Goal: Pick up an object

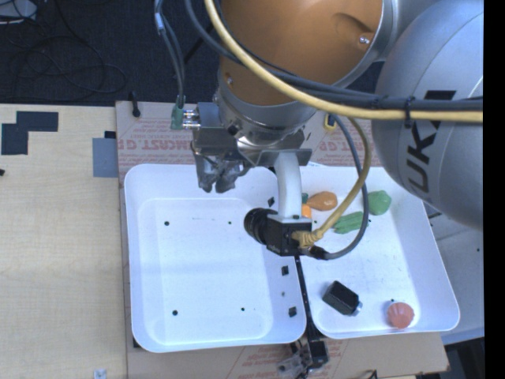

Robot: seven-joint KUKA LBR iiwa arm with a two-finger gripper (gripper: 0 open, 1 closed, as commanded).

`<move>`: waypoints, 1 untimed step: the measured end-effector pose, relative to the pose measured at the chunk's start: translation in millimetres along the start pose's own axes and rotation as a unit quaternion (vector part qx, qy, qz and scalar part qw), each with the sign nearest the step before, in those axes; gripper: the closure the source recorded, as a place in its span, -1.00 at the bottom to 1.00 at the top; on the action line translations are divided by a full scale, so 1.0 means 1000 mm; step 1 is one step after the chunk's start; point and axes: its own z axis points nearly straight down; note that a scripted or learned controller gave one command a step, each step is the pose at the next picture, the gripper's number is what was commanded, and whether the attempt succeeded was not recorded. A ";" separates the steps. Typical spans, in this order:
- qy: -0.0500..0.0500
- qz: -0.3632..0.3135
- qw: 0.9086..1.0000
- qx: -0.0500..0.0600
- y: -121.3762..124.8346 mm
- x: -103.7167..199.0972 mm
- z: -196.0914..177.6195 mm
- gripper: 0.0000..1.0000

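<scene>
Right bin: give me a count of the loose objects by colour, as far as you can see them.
Green: 2
Orange: 1
Black: 1
Pink-red: 1
Total: 5 visible; the arm may hide more.

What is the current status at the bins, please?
Gripper over left bin's far edge, grip state unclear. Black block, pink ball, orange piece, green pieces lie in right bin. Arm overhangs the right bin.

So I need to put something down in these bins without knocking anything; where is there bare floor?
The left bin is bare across its floor, below the gripper. In the right bin, a free patch lies between the green pieces and the black block. Its far side and near corner with the pink ball are crowded.
</scene>
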 end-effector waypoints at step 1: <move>0.001 0.002 1.000 -0.003 0.043 -0.013 0.002 1.00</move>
